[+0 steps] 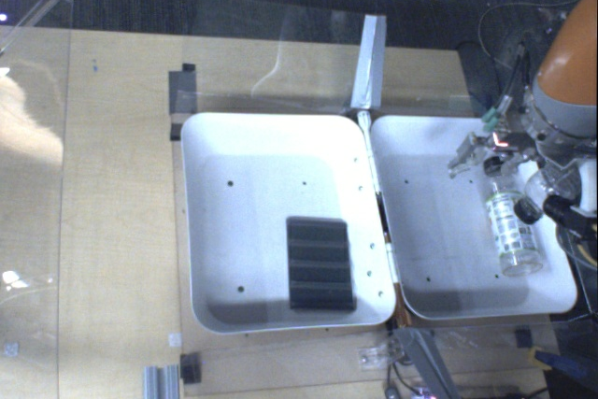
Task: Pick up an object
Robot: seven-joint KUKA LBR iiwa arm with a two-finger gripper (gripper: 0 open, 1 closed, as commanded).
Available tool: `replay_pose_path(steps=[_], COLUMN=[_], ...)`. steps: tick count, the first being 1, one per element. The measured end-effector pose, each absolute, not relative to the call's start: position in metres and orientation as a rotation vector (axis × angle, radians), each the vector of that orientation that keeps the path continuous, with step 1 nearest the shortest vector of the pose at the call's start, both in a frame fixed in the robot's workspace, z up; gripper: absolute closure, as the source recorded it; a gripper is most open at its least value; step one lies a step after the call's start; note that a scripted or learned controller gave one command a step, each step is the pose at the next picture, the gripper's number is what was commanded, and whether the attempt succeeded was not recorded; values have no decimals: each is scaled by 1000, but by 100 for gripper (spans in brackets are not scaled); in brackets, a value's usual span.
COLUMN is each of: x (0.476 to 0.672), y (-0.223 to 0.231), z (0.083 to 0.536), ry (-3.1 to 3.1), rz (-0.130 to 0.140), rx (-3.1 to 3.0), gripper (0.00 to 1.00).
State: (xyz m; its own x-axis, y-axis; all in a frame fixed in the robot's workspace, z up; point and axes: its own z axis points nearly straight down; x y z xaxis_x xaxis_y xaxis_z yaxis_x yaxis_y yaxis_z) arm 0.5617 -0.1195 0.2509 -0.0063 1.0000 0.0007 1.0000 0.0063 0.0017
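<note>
A clear plastic bottle [513,230] lies on its side near the right wall of the right bin [432,229]. A black ribbed block [320,263] lies flat in the front part of the left bin [243,201]. My gripper [488,150] hangs over the far right part of the right bin, just beyond the bottle's far end and a little to its left. The wrist's metal parts and cables blur its tip. I see nothing held in it.
The grey arm with its orange band [570,61] comes in from the upper right over the right bin's corner. A metal post [368,61] stands behind the seam between the bins. Wooden bench surface [103,201] spreads to the left.
</note>
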Motion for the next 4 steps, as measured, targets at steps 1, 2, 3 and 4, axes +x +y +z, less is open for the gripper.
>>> replay_pose_path(steps=[1, 2, 3, 4], x=[547, 594, 607, 607], y=[-172, -204, -205, -205], z=[168, 166, 94, 94], ry=[2485, 2384, 2536, 2536], rz=[3, 6, 8, 8], rx=[1920, 2037, 1835, 1835], gripper=[0, 0, 0, 0])
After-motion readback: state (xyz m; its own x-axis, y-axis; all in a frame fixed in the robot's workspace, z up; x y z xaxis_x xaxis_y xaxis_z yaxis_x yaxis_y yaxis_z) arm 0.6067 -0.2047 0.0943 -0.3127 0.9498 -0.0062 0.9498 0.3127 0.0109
